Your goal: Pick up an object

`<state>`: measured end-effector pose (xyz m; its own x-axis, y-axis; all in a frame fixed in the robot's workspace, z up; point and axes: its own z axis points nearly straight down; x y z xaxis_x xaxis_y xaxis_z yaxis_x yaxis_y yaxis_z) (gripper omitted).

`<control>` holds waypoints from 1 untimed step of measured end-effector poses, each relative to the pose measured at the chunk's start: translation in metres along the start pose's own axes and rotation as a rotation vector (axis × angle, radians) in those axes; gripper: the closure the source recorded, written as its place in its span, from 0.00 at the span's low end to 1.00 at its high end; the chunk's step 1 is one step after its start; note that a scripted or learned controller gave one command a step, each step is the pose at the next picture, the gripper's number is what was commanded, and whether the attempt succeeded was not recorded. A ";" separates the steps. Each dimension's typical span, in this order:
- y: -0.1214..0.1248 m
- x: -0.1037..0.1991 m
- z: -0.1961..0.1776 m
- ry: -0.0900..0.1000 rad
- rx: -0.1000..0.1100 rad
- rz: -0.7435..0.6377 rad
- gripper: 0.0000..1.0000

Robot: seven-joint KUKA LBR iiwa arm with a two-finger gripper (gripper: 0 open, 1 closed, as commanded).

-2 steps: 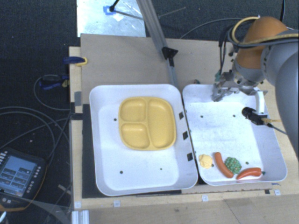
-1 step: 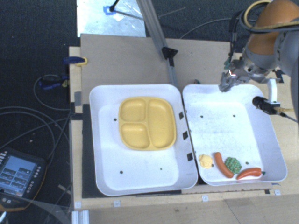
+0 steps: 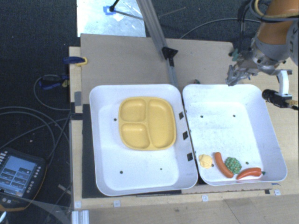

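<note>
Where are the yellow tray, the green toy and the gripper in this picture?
yellow tray (image 3: 147, 123): camera view, on its middle divider.
green toy (image 3: 232, 164): camera view, on its top.
gripper (image 3: 232, 80): camera view, at its fingertips.

The gripper (image 3: 232, 80) hangs at the far rim of the right bin (image 3: 233, 125), nothing between its fingers. Well toward the near edge from it lie two sausages (image 3: 223, 164) (one orange, one redder (image 3: 249, 173)), a green piece (image 3: 232, 164) between them.
</note>
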<state>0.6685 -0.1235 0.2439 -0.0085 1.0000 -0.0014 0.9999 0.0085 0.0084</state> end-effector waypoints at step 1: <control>0.002 0.000 -0.051 0.000 0.000 0.000 1.00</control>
<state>0.6700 -0.1235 0.2953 -0.0081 1.0000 -0.0013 0.9999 0.0081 0.0084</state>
